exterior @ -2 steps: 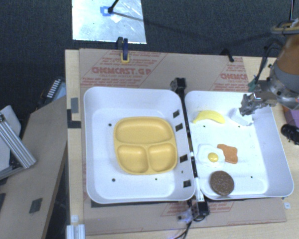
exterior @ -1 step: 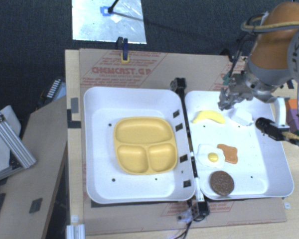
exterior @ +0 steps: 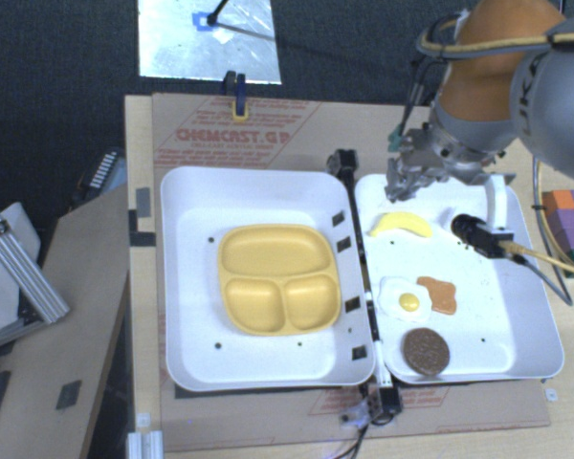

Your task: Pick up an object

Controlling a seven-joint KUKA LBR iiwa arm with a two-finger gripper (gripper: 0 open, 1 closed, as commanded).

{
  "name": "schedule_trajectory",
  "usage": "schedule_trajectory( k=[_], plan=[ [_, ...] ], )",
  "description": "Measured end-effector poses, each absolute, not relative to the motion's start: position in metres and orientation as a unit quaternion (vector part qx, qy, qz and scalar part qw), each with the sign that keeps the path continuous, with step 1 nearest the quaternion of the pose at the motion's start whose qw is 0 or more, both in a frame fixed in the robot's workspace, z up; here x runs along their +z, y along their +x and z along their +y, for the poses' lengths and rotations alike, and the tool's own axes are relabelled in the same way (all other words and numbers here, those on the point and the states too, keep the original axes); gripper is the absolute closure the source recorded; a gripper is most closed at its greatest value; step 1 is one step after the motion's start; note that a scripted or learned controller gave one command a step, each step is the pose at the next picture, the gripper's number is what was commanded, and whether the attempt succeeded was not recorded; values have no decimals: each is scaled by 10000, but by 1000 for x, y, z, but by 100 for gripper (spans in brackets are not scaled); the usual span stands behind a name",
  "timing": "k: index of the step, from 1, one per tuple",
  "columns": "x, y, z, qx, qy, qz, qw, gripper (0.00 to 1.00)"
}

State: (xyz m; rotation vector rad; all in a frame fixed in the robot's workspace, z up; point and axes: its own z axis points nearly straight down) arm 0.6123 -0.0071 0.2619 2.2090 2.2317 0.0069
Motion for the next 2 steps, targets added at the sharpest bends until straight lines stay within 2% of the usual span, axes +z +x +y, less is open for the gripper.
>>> schedule_trajectory(
  k=[1, 2],
  plan=[
    [263, 626, 43, 22, 7037, 7105, 6, 100],
    [241, 643, 90, 12, 7040, 7102, 3, 100]
  ],
)
